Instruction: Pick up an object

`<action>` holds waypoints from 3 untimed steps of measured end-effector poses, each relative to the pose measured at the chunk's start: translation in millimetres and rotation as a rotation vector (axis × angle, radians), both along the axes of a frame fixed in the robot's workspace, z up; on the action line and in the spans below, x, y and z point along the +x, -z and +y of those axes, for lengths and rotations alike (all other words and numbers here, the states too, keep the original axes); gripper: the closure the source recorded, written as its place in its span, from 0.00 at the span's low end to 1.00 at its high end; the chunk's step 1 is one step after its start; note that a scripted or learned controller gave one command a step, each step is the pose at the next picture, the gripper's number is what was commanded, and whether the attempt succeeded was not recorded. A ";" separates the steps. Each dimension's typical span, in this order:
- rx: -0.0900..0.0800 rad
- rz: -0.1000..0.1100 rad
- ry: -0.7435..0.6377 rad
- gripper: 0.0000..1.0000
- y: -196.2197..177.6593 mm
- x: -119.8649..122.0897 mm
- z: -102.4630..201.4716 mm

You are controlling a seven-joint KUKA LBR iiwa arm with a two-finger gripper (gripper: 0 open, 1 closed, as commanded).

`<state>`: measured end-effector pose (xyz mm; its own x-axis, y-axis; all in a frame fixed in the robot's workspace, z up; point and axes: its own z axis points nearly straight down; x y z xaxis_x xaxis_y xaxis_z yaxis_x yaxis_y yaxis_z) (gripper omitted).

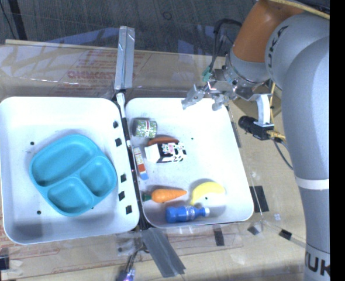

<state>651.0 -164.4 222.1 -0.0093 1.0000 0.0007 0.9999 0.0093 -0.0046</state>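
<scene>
- Near edge of the right white bin (234, 157): we see a blue plastic bottle with a white cap (186, 214) lying on its side. Probably light, smooth and prone to rolling; we'd grip across the body, not along it.
- Just behind it: a yellow and white rounded toy (208, 193), touching or nearly touching the bottle. Curved and likely slick, so a poor first pick.
- To its left, an orange plastic carrot (169, 195), near the left wall. Stiff, light and tapered; we'd take it mid-body.
- Along the left wall: a thin white and orange tube (140, 161), tight to the wall with little finger room.
- Mid-bin: a small black and white figure (172, 152), touching a red-brown sausage-shaped piece (162, 140). Crowded.
- Far-left: a green-labelled can (144, 126) on its side. Rigid, and it may roll.
- Far-right corner: the two-finger gripper (204, 96) hovers over the rim, holding nothing; we can't tell how far open it is.
- Left bin holds a blue three-compartment plastic tray (73, 174).
</scene>
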 end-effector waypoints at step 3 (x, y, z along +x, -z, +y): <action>0.001 -0.001 -0.286 0.00 130.6 -71.0 60.6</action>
<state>580.0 -103.8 91.5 -0.2913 0.9566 0.0014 0.9566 0.2913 -0.0032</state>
